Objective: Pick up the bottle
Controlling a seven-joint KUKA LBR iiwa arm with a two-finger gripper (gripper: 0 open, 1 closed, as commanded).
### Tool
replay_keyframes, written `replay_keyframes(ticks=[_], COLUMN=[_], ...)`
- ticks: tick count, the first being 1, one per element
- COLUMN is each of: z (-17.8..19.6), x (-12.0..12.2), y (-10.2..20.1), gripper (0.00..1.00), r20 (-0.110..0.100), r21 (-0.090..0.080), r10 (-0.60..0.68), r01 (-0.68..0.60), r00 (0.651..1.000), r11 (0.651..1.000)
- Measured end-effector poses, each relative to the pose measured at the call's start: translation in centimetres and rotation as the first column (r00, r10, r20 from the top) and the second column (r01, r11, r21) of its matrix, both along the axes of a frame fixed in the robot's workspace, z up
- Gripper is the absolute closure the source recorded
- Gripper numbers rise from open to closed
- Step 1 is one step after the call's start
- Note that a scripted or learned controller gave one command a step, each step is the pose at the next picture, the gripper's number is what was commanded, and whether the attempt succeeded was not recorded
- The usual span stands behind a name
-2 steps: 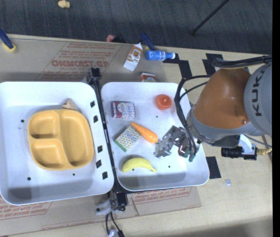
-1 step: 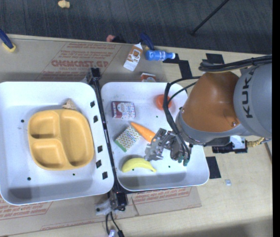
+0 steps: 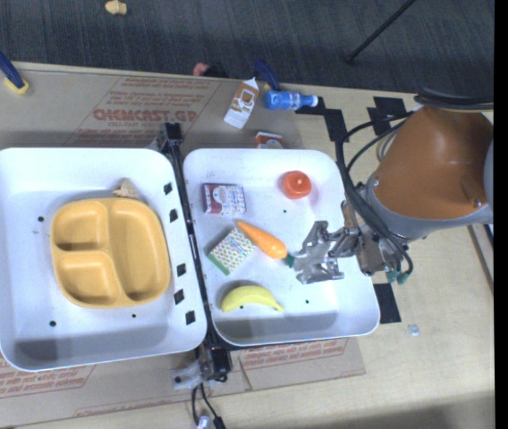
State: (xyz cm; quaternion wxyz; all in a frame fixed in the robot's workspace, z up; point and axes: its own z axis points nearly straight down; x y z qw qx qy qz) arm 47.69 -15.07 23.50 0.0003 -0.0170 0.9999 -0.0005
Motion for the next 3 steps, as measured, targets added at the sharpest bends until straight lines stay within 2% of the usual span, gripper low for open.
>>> replay_keyframes(ticks=[1,2,3], z=[-2.6,-3.4,-4.2], x=[0.2,0.2,1.1], y=[-5.0,-6.0,-6.0], gripper=[1.00,1.00,1.00], r20=[-0.003,-0.001,0.000], r21=[0.001,0.001,0.001], r10=[0.012,0.397,0.698], r01=[-0.012,-0.397,-0.698], r00=[1.000,0.918,0.716], r11=[1.000,0.918,0.716])
